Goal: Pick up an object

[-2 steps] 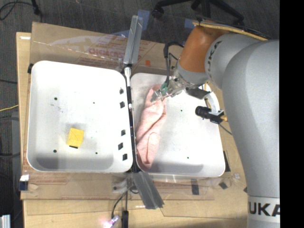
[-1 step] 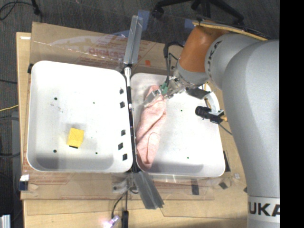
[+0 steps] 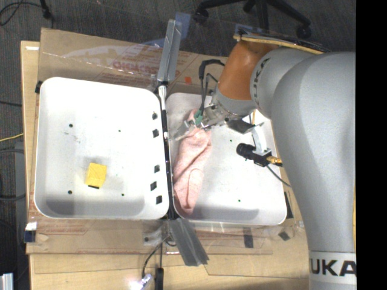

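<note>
Pink cloth lay along the left side of the right bin, beside the divider. The gripper sat low over the cloth's upper end; whether it was spread or pinching could not be told. A yellow block rested in the left bin.

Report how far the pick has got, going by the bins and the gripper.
Done: the arm has reached into the right bin, and the gripper sits at the top end of the pink cloth. In hand: whether it has any grip there is unclear. Left: the cloth lies along the bin floor, not lifted, so the pick is not done. The yellow block sits untouched in the left bin.
</note>
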You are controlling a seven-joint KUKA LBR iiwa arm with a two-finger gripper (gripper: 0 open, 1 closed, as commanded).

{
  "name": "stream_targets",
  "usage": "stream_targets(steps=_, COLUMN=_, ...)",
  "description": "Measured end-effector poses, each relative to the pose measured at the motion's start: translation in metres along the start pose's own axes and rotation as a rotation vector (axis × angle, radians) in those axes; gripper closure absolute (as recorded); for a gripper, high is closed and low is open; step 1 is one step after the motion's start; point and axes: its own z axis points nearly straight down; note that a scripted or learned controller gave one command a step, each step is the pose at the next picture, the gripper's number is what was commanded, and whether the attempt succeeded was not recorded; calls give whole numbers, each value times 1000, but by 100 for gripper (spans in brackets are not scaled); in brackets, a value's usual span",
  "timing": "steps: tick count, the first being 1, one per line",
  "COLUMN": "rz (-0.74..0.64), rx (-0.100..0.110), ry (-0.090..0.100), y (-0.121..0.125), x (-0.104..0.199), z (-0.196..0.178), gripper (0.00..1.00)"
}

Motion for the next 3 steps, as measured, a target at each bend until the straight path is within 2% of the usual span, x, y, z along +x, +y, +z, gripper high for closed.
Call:
stream_targets(steps=1, rz=-5, rx=1, ry=0, y=0, x=0, z=-10, gripper=100)
stream_targets(steps=2, rz=209, rx=-1, ry=-1, y=3, x=-8, z=-104, gripper=100)
stream_targets(steps=3, rz=-6, rx=1, ry=0, y=-7, x=34, z=-71, gripper=100)
